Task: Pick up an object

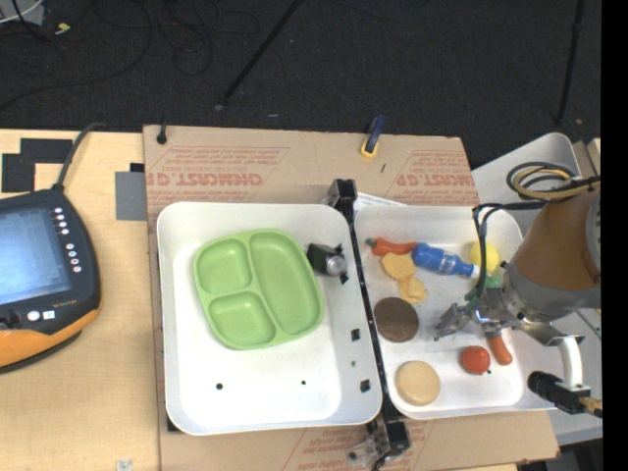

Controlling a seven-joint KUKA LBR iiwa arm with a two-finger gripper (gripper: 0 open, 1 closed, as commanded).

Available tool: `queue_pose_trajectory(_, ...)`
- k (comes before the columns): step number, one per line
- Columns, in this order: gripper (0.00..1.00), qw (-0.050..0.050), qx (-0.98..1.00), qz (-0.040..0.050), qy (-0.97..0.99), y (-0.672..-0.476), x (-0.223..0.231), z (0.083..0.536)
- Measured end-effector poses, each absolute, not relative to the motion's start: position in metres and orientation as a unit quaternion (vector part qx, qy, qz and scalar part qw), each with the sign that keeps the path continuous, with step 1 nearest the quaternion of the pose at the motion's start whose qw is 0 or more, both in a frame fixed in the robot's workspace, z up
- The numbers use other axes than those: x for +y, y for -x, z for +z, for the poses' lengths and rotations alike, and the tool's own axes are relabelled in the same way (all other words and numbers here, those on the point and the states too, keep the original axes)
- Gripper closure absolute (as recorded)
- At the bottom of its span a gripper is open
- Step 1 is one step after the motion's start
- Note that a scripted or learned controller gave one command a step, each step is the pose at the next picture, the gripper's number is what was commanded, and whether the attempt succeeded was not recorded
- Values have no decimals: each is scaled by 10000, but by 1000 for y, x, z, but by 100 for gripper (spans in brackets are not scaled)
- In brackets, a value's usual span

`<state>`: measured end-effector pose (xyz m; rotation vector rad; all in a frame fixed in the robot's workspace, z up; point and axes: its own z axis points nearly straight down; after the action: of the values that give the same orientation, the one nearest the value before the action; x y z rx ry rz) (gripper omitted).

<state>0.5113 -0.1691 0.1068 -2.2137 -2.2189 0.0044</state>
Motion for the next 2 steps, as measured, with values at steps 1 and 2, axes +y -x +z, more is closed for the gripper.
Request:
queue_pose_trajectory(1,0,19,-7077,7,7066,-512,-167,87)
queue_pose_trajectory(2,100,13,-7057,0,7085,-512,-169,99)
